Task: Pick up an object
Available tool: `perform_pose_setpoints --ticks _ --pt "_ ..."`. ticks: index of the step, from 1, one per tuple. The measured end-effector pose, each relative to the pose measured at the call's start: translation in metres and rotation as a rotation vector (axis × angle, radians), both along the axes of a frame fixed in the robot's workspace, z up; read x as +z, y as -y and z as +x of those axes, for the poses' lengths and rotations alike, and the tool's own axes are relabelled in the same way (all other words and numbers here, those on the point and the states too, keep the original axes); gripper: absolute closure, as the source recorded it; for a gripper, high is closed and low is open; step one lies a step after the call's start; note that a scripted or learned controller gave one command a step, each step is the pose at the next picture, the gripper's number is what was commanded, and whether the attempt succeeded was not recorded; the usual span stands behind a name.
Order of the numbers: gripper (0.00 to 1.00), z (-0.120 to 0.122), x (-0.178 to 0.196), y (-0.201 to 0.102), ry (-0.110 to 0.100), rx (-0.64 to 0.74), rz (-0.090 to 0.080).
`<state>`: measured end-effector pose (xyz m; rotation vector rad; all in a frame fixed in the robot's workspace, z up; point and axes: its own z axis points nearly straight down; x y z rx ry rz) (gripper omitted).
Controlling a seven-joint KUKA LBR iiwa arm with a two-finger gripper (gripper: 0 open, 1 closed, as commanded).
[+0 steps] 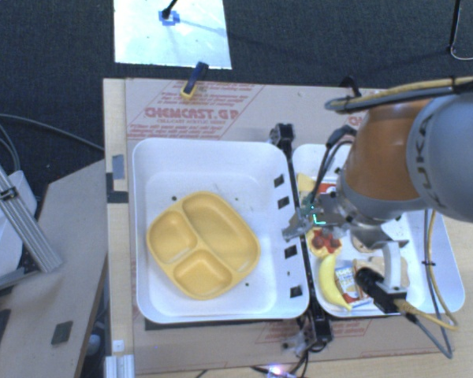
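Below the arm, a curved yellow banana [328, 278] lies in the right bin [454, 290]; gripper [376, 242] state unclear.

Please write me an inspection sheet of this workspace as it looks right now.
Surface: cardboard-topped bench bearing two white bins.
Job's things: left bin holds a yellow divided tray; right bin holds a banana, red fruit and a small packet.
Clutter: yellow-and-blue tool on the bench's far edge.
Gripper: over the right bin, hidden under the arm.
Cables: black cables along the arm.
Surroundings: dark carpet, white sheet.
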<state>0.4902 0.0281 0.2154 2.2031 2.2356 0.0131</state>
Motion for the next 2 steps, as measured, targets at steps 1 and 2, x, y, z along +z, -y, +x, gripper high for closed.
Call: perform_pose_setpoints --ticks 1,2 --pt "1.00 0.0012 0.0107 -0.0006 0.003 0.007 0.001" --pt "0.00 0.0011 0.0103 -0.0005 0.002 0.006 0.001"
